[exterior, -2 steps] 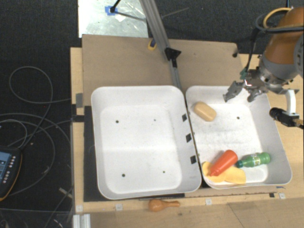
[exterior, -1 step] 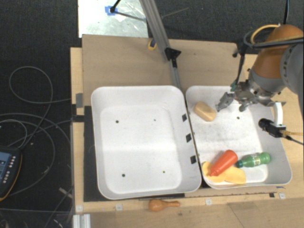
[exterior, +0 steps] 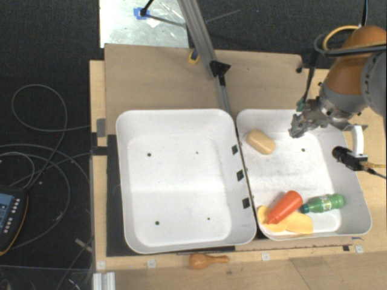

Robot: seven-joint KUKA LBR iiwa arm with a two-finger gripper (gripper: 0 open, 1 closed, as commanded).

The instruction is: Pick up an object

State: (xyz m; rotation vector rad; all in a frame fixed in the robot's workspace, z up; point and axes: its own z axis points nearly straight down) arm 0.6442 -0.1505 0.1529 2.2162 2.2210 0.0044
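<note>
The gripper (exterior: 298, 127) hangs over the far part of the right bin (exterior: 314, 162), with nothing between its fingertips; whether it is spread wide or drawn narrow cannot be told at this size and angle. Just to its left, near the bin's far-left corner, lies a tan rounded block (exterior: 260, 142), the closest candidate and free of neighbours. At the near edge of the same bin an orange carrot-shaped piece (exterior: 285, 206) rests partly across a yellow flat piece (exterior: 290, 223), with a green bottle (exterior: 323, 203) touching beside them. The left bin (exterior: 175, 180) offers no object to pick. This looks like the approach stage: no object chosen or grasped yet. The next move likely calls for shifting left over the tan block, then descending to straddle it.
</note>
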